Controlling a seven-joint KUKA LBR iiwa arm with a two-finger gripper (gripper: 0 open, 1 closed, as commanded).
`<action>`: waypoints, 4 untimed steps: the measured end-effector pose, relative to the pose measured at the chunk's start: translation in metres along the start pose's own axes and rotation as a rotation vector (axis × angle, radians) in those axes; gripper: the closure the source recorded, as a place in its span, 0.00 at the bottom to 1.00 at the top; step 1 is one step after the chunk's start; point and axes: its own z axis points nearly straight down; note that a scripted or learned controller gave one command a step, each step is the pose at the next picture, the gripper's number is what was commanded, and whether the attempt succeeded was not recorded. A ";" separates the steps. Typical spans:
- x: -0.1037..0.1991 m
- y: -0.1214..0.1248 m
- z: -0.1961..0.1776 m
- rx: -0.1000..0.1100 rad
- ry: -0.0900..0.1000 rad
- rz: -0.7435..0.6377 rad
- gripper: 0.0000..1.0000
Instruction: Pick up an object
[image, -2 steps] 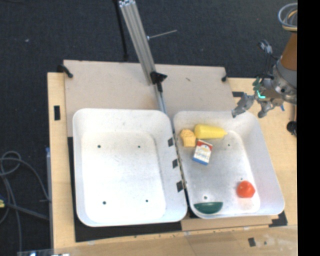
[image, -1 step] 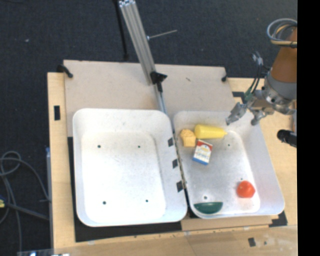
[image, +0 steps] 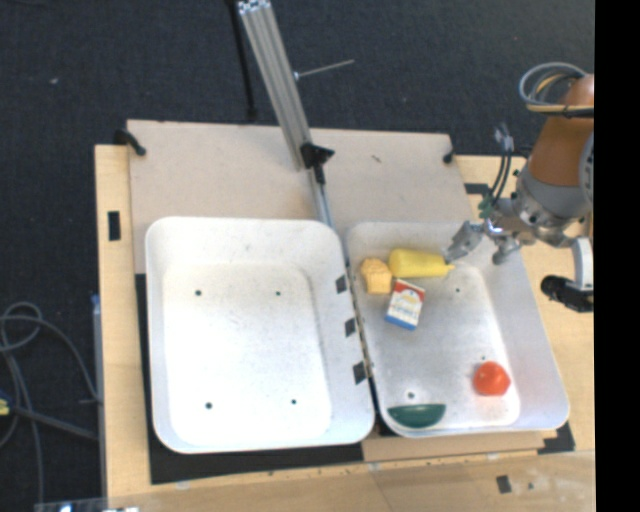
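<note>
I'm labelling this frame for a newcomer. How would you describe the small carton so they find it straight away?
Look in the right-hand bin, in its upper left part. The small carton lies just below the yellow banana-shaped toy and right of a tan lump; it alone is boxy, red and white with a blue end.

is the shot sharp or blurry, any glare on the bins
Camera view: soft overall, the gripper and small items like the carton lack fine detail; both white bins look bright but not blown out; shadows are faint.

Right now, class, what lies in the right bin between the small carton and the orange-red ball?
In the camera view, bare white bin floor lies between the small carton and the orange-red ball; nothing else sits there.
</note>
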 end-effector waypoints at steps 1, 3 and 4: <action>-0.005 -0.009 0.047 0.000 0.000 0.001 0.00; -0.012 -0.005 -0.033 -0.012 0.000 0.002 1.00; -0.013 -0.004 -0.059 -0.008 0.002 -0.002 1.00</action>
